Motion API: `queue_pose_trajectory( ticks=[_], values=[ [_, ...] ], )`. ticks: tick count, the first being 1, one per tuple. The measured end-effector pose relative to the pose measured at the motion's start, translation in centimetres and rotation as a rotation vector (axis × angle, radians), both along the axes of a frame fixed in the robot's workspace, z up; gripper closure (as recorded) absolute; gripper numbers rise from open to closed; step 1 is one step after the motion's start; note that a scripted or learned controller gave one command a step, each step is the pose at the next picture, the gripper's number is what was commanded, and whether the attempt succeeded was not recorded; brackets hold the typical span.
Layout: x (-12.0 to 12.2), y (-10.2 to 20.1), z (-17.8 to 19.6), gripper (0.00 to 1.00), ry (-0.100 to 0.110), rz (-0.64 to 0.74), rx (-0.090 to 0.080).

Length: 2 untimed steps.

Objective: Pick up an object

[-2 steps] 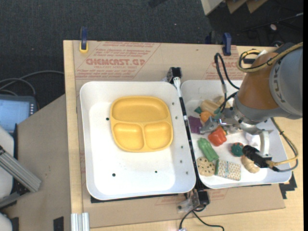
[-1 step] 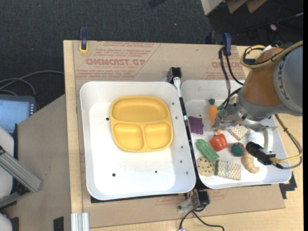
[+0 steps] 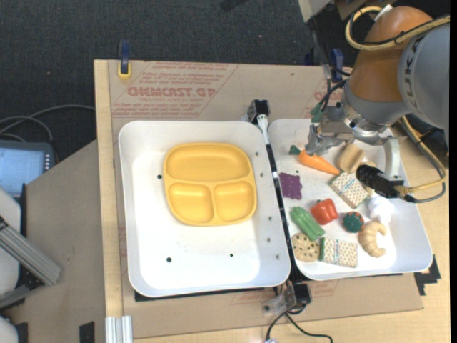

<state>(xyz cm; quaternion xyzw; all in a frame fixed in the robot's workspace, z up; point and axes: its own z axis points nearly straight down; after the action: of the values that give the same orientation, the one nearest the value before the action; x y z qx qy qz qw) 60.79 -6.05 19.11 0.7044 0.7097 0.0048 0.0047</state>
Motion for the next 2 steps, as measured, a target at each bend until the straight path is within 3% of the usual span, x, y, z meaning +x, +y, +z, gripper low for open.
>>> queue_pose_trajectory(
  ticks=[1,2],
  values=[
    [-0.4,-0.3,-0.6,0.0,0.013,-0.006,0.0],
    [-3.8,-6.1,-10.7,0.0,0.007,-0.012,-0.004]
  ],
)
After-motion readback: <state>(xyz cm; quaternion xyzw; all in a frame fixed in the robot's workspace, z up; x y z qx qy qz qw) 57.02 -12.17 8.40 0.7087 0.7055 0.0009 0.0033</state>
